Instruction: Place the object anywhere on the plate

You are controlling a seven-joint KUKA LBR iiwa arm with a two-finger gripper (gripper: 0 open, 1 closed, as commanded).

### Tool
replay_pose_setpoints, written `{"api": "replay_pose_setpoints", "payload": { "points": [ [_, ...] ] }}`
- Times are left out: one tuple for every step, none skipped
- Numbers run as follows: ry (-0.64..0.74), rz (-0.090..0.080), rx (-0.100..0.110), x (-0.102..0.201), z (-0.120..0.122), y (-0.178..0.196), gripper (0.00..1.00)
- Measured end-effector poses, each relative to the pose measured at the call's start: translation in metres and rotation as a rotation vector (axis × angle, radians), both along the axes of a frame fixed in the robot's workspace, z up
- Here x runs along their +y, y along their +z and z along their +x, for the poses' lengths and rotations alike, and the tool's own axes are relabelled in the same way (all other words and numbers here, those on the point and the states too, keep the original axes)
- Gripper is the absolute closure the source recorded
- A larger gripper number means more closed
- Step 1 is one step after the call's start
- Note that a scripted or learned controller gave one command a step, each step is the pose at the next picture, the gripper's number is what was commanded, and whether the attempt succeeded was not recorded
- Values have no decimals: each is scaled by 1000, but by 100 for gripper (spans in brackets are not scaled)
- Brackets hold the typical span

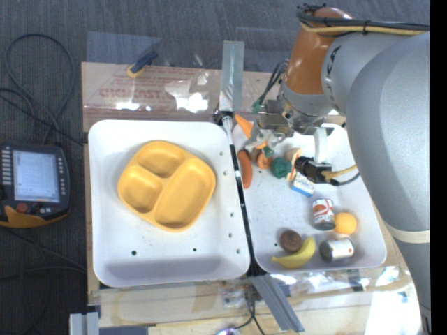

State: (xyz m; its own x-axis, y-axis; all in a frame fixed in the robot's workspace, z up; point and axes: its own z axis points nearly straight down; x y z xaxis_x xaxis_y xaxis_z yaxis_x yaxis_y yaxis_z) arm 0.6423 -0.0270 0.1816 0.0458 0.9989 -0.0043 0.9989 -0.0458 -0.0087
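Where the counter comes nearest to us, we see a banana (295, 255) in the right bin (363, 253). The yellow plate (166, 184) lies in the left bin (112, 257). Farther, the gripper (269, 139) hangs over small toys; the arm (363, 82) bends in from the right.

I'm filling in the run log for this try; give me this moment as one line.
arm: over right bin | tool: low at the toys by the divider | yellow plate: in left bin, nothing on it | placement: not done
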Motion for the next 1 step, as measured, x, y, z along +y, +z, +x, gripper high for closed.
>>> {"api": "replay_pose_setpoints", "payload": {
  "points": [
    [0, 0, -5, 0, 1, 1, 0]
  ]
}}
